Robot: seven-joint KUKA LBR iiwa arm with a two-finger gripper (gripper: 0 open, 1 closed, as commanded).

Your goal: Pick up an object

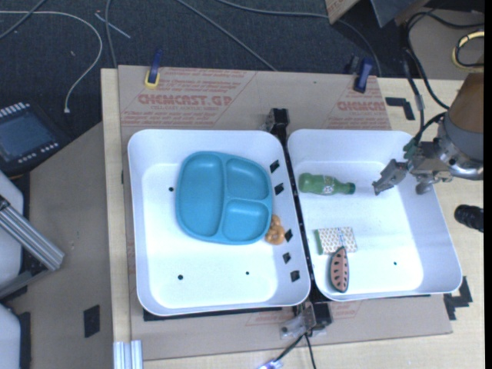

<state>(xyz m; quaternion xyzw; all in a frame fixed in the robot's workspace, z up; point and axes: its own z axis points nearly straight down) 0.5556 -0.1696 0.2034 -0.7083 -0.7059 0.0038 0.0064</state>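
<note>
The gripper [402,177] hangs over the right bin [430,229] at its 2 o'clock corner, fingers spread with nothing between them. The green bottle [326,184] lies at its 9 o'clock, well apart; the watermelon slice [339,270] rests toward 7 o'clock.

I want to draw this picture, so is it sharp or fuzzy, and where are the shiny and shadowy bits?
In the camera view, the blue plate and green bottle look fairly sharp; the gripper is a little fuzzy; the light is soft and even, so the white bins look bright with only a faint grey shadow along their walls; no strong glare spots.
</note>
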